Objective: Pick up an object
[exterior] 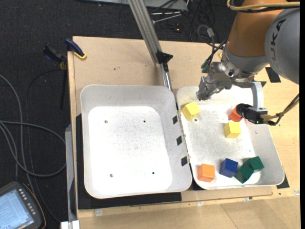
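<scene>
End effector (204,93) above right bin (267,142), yellow block (191,110) turned corner-on

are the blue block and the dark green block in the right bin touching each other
Touching. In the camera view the blue block and the dark green block sit side by side near the right bin's front edge, with no white floor showing between them.

Letters "UK" in dark print on the grey arm casing (286,32) at far right, part of a maker's mark, no other legible text
</scene>
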`<state>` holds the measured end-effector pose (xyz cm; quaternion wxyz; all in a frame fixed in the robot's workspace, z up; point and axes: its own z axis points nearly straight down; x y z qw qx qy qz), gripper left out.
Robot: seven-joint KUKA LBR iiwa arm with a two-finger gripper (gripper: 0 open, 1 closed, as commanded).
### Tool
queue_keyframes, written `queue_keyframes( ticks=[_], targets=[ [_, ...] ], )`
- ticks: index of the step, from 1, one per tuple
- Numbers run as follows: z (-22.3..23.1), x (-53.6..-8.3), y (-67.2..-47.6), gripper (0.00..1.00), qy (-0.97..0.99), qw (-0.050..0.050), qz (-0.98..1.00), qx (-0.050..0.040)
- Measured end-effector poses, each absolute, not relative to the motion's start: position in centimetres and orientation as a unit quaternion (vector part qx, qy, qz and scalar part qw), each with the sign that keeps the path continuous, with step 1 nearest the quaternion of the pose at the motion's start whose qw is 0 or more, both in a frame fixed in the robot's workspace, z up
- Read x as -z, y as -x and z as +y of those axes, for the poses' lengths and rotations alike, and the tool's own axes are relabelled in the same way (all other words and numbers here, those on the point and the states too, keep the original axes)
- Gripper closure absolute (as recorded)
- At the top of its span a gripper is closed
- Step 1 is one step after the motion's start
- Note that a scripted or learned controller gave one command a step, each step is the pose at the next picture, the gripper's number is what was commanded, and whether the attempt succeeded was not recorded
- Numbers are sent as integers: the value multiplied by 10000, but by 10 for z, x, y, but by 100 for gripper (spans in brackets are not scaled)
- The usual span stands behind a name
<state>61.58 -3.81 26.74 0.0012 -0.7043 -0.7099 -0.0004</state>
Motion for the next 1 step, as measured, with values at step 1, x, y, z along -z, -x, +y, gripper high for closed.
queue_keyframes(
  ticks=[1],
  targets=[
    [16,-268,-604,100,7042,12,-7100,3]
  ],
)
